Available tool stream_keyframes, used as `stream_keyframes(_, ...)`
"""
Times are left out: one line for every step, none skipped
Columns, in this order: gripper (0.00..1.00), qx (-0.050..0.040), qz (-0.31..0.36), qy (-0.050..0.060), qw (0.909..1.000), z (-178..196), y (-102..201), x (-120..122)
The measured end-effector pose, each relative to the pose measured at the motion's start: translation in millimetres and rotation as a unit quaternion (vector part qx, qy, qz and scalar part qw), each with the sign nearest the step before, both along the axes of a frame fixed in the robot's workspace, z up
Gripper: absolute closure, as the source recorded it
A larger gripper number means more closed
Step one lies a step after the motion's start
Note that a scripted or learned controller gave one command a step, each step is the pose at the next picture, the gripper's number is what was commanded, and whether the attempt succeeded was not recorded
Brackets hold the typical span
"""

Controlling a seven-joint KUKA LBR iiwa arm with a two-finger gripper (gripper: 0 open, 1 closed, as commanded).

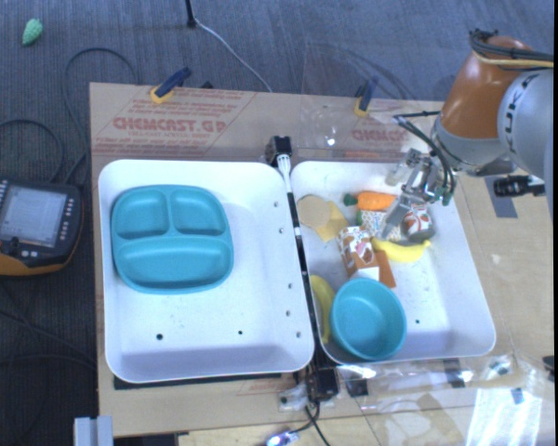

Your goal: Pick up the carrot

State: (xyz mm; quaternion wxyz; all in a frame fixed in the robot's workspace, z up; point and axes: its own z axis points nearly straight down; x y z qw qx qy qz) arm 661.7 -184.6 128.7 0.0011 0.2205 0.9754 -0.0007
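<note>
The carrot lies in the right bin, near the back. It is small and orange, with a bit of green at its left end. It rests flat on the white floor of the bin, so it can be reached from above.

The gripper hangs just beside the carrot, on the carrot's right side. The arm comes in from the right and bends down over the bin, most likely so the fingers can drop onto the toy. The view is blurry there, and it is hard to tell if the fingers are wide or narrow. Nothing can be seen between them, so the carrot does not look held.

Other toys crowd close by. A yellow banana lies just in front of the gripper, and a small printed box sits beside it. A blue bowl stands at the front of the same bin. These near things could get bumped, so the reach probably needs care.

The left bin holds a blue divided plate, well apart from the carrot.
</note>
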Motion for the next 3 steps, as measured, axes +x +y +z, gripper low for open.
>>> stream_keyframes(0.00, -0.0066, -0.145, 0.001, 0.9894, -37.1, 43.7, -7.0)
stream_keyframes(0.00, -0.0075, -0.243, 0.001, 0.9701, -39.8, 65.6, -3.4)
stream_keyframes(1.00, -0.0072, -0.240, -0.007, 0.9707, -26.9, 67.3, 1.1)
